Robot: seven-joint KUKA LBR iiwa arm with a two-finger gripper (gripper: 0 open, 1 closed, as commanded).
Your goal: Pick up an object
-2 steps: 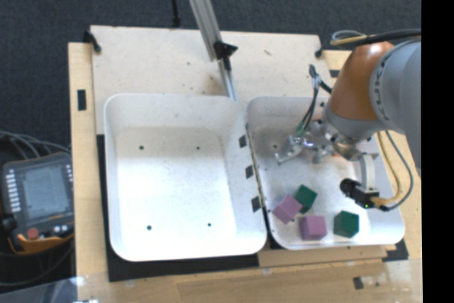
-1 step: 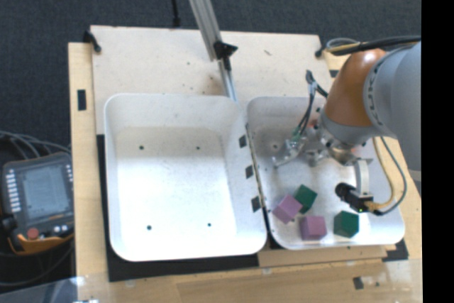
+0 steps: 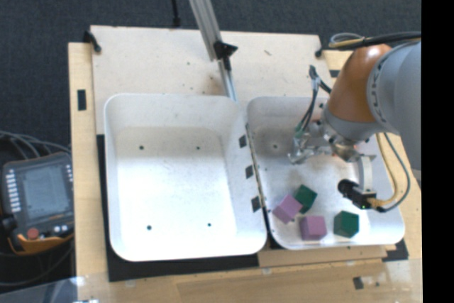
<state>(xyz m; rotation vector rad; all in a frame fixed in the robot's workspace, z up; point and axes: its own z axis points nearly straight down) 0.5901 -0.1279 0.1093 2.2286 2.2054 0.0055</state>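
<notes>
Purple and green blocks sit in the right bin (image 3: 278, 117): one purple block (image 3: 287, 209) touching a green block (image 3: 306, 196), another purple (image 3: 313, 227) beside another green (image 3: 346, 223). My pincer (image 3: 301, 150) hangs above them, over that bin's middle; its state I cannot tell.

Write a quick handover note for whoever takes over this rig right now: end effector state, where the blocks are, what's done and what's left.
End effector: over the upper part of the right bin, above the blocks; nothing is seen held, and its finger state can't be made out.
Blocks: all four sit near the front of the right bin, two purple blocks and two green blocks. One purple and one green touch.
Left bin: white, alongside.
Done: no pick yet.
Left: lower onto one block, grasp and lift. The right-hand green one looks least crowded.
</notes>
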